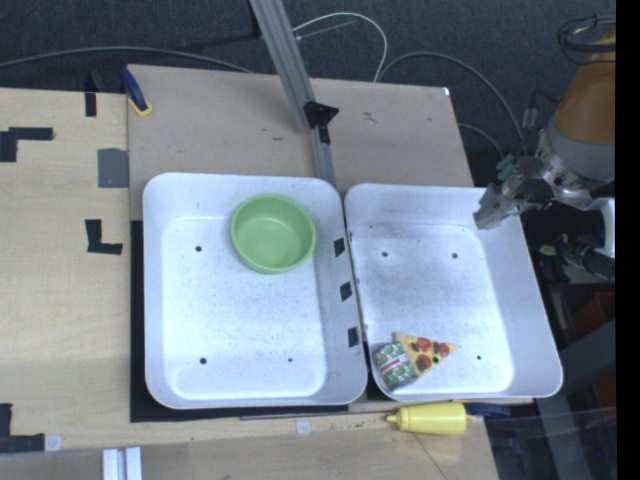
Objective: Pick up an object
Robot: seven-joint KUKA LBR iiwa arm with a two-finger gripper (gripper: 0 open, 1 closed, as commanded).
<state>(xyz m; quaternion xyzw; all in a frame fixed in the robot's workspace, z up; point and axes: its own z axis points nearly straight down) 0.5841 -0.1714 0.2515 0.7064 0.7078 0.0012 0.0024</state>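
Pizza slice (pixel 428 349): lies flat in the right bin's near-left corner, long axis across the bin, tip pointing right.
Small green packet (pixel 395 366): touching the slice's left end.
Right bin (pixel 520 298): holds slice and packet.
Left bin (pixel 170 298): holds a green bowl (pixel 273 233), upright, near its far edge.
Yellow bottle (pixel 432 419): on its side on the bench, just before the right bin.
Gripper (pixel 493 208): above the right bin's far-right corner, well apart from the slice; open or closed cannot be told.

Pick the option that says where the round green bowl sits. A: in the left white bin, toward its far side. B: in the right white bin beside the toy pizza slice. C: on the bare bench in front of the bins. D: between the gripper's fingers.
A: the round green bowl rests inside the left white bin, near its far edge, well apart from the gripper.
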